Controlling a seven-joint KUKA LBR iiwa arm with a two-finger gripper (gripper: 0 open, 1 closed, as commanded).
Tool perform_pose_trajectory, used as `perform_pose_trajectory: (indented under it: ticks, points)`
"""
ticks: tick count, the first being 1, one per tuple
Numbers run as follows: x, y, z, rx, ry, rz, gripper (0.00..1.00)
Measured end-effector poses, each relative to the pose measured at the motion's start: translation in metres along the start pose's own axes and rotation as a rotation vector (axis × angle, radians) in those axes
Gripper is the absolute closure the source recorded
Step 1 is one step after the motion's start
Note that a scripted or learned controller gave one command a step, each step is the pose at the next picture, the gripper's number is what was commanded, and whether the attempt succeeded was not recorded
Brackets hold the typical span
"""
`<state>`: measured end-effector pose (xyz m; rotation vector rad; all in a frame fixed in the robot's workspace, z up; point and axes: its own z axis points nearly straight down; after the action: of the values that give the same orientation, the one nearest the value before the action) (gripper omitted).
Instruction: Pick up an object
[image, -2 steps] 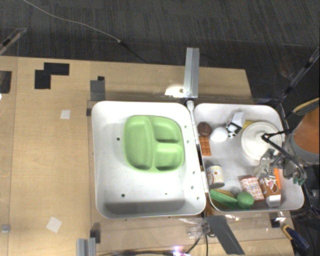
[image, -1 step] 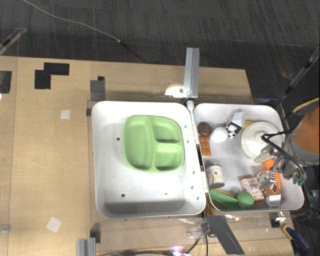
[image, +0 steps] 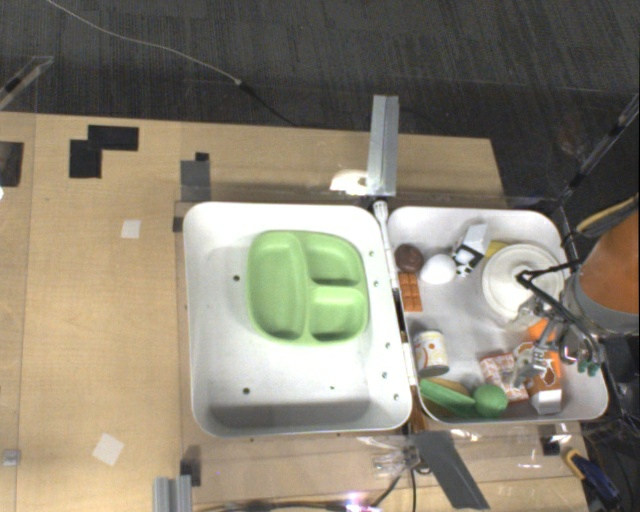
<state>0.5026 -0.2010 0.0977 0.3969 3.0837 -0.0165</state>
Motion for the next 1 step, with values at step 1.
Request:
perform_pose_trajectory:
  ticks: [1]
  points:
    - [0.0037,-0.0067,0.0006,-0.005,0.002,0.114,0.00]
